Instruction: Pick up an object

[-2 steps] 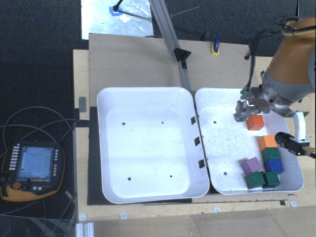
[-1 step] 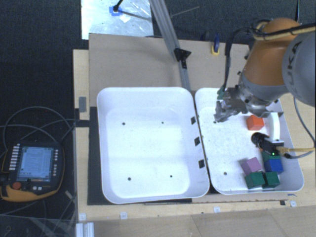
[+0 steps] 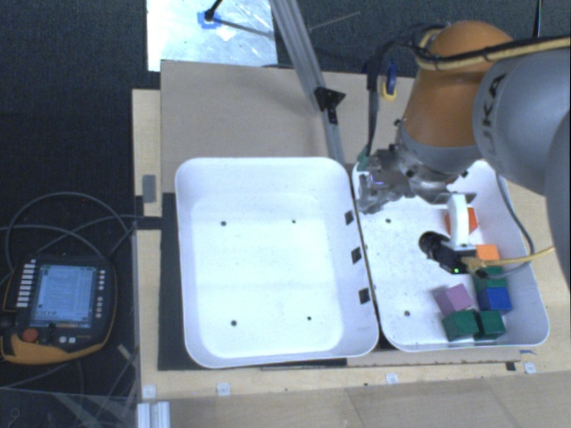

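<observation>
At the far left, off the bench, lies a handheld controller point(image 3: 61, 306) with a lit screen, which has no part in the move. Next comes the left bin point(image 3: 192, 181), and beside it, sharing a wall, the right bin point(image 3: 393, 324). The gripper point(image 3: 368, 193) hangs over the right bin's far left corner, just beside that shared wall. The arm point(image 3: 526, 105) comes in above it from the right. The gripper is too blurred and too much under the wrist to tell whether it is wide or narrow, and nothing can be seen held in it. Everything worth picking sits at the opposite end of the same bin, crowded into the near right corner. The purple block point(image 3: 453, 298) is the leftmost. A green block point(image 3: 460, 326) touches it on the near side, with a blue block point(image 3: 493, 299) just beside it on the right and an orange block point(image 3: 487, 252) a little farther back by the right wall. From the gripper the purple block therefore lies diagonally, toward the near edge and to the right, well apart across bare bin floor. It is the closest of the cluster and the most open on its left side. Its face looks roughly square and slightly turned, so no long axis stands out. The likely trouble is its green neighbour pressed against it.
</observation>
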`<state>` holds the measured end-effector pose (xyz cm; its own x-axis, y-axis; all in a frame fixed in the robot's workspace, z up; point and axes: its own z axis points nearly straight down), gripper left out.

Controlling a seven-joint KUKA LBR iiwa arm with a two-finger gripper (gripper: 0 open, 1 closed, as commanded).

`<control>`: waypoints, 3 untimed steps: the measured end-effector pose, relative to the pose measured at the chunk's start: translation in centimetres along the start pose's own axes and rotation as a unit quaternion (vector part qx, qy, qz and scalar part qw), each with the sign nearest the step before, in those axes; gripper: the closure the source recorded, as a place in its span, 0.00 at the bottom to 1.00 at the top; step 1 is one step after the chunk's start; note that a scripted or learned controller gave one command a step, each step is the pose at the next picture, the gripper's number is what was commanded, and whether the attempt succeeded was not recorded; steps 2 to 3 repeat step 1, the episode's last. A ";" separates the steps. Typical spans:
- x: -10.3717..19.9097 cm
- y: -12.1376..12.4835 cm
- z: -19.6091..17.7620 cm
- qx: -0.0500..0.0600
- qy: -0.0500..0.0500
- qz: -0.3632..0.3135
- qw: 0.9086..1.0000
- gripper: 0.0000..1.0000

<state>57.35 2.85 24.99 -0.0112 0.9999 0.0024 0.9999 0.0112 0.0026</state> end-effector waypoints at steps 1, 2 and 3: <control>6.3 0.6 1.0 0.000 0.000 0.000 1.000 1.00; 6.3 0.6 1.0 0.000 0.000 0.000 1.000 1.00; 6.3 0.6 1.0 0.000 0.000 0.000 1.000 1.00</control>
